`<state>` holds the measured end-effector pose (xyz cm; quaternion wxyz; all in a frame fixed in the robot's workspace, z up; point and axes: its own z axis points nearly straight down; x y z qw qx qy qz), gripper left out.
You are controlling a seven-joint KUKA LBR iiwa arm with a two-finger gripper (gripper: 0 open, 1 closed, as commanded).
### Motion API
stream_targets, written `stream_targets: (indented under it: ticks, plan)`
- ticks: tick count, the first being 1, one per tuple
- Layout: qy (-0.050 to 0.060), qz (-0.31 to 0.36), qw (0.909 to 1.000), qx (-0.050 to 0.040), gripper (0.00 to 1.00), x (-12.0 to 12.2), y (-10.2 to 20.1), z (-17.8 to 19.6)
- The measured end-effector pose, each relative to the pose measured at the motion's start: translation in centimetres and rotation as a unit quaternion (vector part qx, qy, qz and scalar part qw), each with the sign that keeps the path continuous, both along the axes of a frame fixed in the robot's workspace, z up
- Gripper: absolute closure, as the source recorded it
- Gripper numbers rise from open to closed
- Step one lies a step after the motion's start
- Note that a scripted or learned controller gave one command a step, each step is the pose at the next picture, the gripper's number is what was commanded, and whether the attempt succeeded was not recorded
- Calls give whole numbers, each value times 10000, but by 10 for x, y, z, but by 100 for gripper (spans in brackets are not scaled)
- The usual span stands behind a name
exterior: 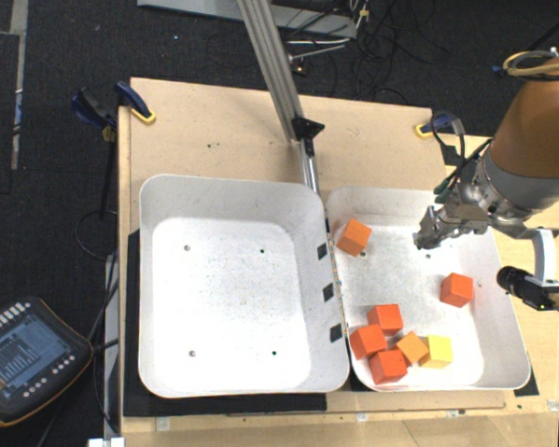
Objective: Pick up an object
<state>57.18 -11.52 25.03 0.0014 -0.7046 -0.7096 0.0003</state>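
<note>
Left of the tool (428, 237) lies an orange cube (354, 238)

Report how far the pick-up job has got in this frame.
Done: the two-finger gripper is over the right white bin, near its back. In hand: nothing visible between its fingers. Left: the whole pick. The lone orange cube by the divider, the orange cube at the right side and the cluster of orange and yellow cubes all lie on the bin floor.
</note>
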Motion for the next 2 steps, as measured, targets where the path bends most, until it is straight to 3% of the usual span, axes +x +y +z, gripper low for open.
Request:
stream_targets:
  ticks: [2]
  plan:
    - [-7, 7, 10000, 2, 100, -16, 107, -20]
